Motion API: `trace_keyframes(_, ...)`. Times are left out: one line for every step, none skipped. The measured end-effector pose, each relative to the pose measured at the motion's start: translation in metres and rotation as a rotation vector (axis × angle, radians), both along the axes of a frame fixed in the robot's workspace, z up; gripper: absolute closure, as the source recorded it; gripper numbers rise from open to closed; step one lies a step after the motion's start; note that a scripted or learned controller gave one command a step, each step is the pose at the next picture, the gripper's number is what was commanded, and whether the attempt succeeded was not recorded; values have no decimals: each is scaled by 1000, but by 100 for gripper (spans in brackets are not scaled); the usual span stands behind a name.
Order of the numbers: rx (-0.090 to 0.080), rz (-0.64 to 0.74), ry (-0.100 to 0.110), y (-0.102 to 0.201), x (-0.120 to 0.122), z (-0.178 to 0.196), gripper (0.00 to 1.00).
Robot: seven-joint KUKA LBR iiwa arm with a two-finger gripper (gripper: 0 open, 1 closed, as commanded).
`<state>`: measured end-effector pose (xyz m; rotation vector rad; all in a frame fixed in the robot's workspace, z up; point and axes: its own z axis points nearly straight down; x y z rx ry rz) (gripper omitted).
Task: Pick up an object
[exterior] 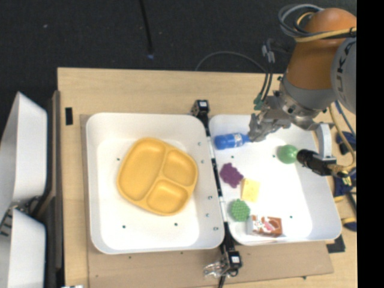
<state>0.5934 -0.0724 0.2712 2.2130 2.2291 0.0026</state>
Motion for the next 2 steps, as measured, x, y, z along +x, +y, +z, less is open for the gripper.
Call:
trace_keyframes(0, 1, 1, 62, -11, -3, 100)
trace_keyframes(1, 1, 1, 110, -23, 1, 100)
